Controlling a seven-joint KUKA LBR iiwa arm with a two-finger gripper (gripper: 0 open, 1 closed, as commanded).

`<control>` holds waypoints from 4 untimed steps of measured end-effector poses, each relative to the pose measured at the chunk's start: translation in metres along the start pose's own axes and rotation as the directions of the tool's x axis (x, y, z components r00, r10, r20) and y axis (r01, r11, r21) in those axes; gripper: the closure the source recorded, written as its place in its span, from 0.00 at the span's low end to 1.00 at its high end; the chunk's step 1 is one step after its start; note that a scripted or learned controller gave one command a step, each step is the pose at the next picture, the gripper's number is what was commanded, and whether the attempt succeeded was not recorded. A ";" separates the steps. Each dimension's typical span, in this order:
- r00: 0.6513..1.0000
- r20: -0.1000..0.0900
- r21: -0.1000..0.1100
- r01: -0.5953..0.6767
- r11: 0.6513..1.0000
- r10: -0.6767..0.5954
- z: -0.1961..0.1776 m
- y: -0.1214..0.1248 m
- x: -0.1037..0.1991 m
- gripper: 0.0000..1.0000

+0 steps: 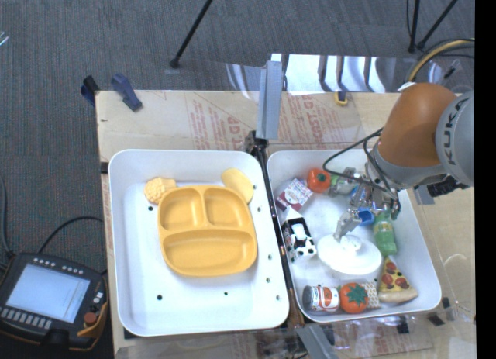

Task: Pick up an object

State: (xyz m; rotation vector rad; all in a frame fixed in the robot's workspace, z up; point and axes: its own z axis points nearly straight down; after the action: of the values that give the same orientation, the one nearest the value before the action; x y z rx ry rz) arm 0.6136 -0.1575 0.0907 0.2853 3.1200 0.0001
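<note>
In the left bin (132, 303), a yellow divided plate (207, 229) with ear-like bumps is laid flat. In the right bin (428, 260), a small black-and-white toy (298, 239), a round white lid (350, 256), a green bottle (384, 235) pointing up-down and a pizza slice (396, 281) are seen. The gripper (350, 222) is placed above the white lid; its state cannot be told.

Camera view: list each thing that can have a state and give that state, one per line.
yellow tray: flat in the left bin, its compartments bare.
white plate: flat in the right bin, under the tool.
tool: low over the white plate, gripping nothing visible.
green bottle: lying on its side.
small can: lying on its side.
pizza slice: flat near the bin's corner.
</note>
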 end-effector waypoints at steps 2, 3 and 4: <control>1.000 -0.002 -0.002 -0.001 1.000 0.001 0.001 -0.012 0.008 0.00; 1.000 -0.001 -0.001 -0.022 1.000 0.022 0.000 -0.020 0.026 0.00; 1.000 -0.004 -0.002 -0.014 1.000 0.014 0.001 -0.025 0.023 0.00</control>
State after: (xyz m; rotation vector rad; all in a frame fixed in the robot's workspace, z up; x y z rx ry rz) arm 0.5865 -0.1774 0.0898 0.3073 3.1219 0.0037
